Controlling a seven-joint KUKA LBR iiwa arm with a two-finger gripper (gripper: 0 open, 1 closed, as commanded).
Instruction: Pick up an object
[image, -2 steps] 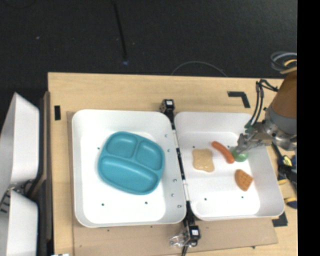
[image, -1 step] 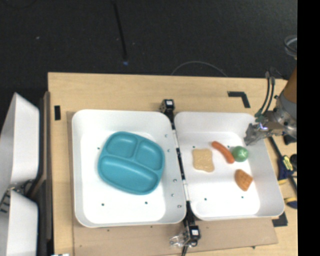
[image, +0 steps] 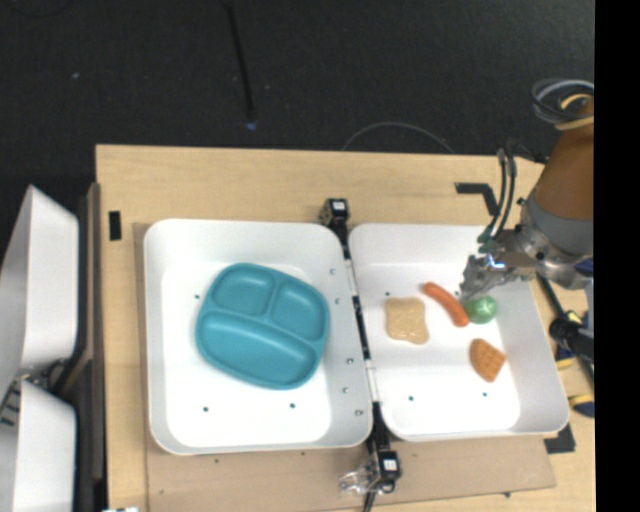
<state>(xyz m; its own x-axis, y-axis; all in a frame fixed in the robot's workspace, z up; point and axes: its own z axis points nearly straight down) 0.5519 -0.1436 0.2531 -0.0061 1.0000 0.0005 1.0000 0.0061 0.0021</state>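
Observation:
In the right bin (image: 430, 415) lie a tan bread-like slice (image: 407, 320), an orange-red sausage (image: 445, 303), a green ball (image: 482, 309) and an orange waffle-like piece (image: 487, 359). My gripper (image: 478, 280) hangs over the bin's far right part, just above the green ball and the sausage's right end. Nothing shows between its tips, and the green ball rests on the bin floor below them.
The left bin (image: 170, 400) holds a blue divided plate (image: 263, 325). Black clips (image: 335, 211) sit at the seam between the bins, far and near. The wooden bench (image: 300, 180) surrounds both bins. White boxes (image: 40, 290) stand at the far left.

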